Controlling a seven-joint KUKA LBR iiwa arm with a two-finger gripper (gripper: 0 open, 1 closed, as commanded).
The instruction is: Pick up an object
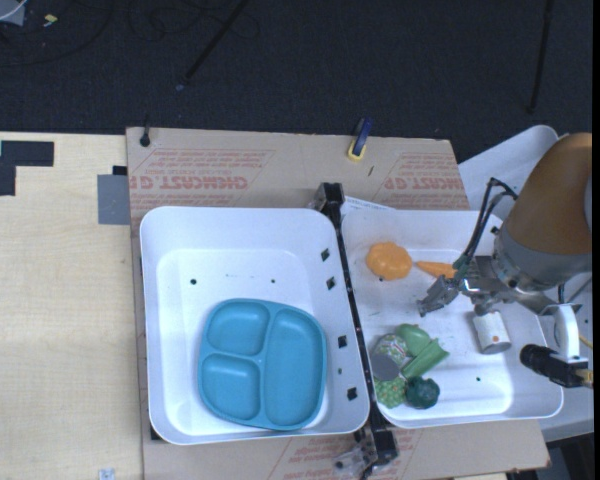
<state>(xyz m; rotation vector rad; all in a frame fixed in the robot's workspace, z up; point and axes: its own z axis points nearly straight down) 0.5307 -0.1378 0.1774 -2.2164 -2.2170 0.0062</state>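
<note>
lab | robot arm | taped cardboard | loose cables

Two bins side by side on the bench, sitting on a cardboard sheet. Left bin: divided plate in its near half, toward the divider. Right bin: spoon-shaped toy at the far left, a cluster of vegetable toys near left against the divider, a small cylinder near the right. Gripper hangs over the right bin's middle, between spoon toy and cylinder, the arm coming in from the right. A clip sits on the cardboard's far edge.
</note>
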